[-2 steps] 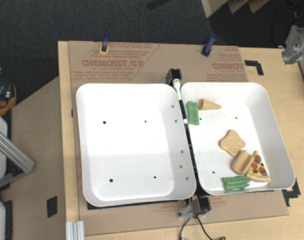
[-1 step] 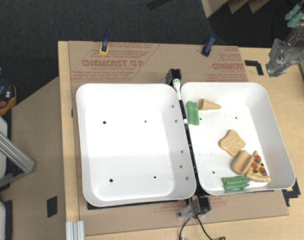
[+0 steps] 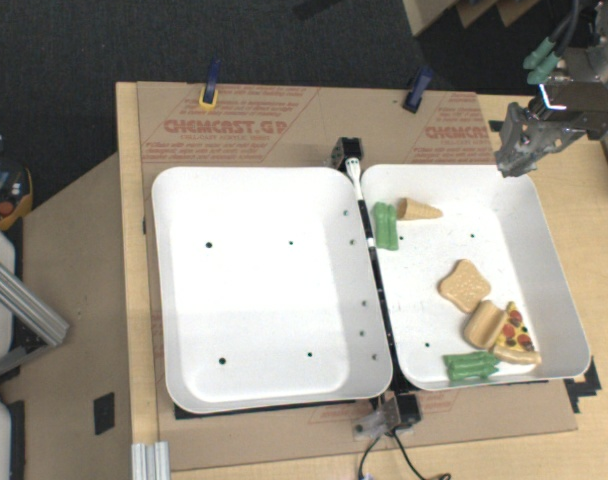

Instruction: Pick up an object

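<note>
You cannot tell how the gripper (image 3: 512,158) jaws stand above the right bin (image 3: 544,230) rim. Toast (image 3: 465,284), bread roll (image 3: 483,323) and pizza slice (image 3: 514,336) crowd together: expect a glancing grasp.

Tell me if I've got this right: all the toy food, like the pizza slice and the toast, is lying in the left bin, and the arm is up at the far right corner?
Not quite. The camera view shows the pizza slice, the toast and the other toy food lying in the right bin, not the left bin. The rest holds: the end effector is up at the far right corner.
</note>
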Motion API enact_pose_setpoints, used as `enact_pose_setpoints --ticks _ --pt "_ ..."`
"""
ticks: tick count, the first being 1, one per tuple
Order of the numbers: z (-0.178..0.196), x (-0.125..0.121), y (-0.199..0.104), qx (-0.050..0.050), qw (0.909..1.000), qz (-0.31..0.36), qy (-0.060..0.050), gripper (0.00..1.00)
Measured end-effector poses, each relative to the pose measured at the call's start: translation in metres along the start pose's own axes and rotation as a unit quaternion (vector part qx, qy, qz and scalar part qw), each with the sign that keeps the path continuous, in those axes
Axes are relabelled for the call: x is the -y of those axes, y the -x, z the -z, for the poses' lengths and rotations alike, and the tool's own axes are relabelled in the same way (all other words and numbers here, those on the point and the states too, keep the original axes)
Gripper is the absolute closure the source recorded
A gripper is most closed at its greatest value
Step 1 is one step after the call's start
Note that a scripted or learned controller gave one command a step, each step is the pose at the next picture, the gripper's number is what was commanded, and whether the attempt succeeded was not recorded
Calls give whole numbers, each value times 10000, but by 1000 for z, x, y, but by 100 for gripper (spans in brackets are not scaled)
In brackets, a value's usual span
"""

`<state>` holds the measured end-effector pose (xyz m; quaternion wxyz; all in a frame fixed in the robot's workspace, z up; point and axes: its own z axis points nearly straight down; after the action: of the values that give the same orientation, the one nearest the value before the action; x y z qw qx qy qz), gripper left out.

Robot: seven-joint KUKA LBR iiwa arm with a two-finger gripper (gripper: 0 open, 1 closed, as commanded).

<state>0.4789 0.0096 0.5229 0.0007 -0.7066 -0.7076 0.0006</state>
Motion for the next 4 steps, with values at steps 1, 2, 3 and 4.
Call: enact_pose_setpoints --ticks 1,2,3,4 --pt "0 0 1 1 10000 -5 3 0" --pt "13 -1 -53 -2 10000 6 29 0" --pt "23 -1 -51 -1 10000 -2 40 100" --pt "23 -1 -52 -1 10000 -3 37 0"
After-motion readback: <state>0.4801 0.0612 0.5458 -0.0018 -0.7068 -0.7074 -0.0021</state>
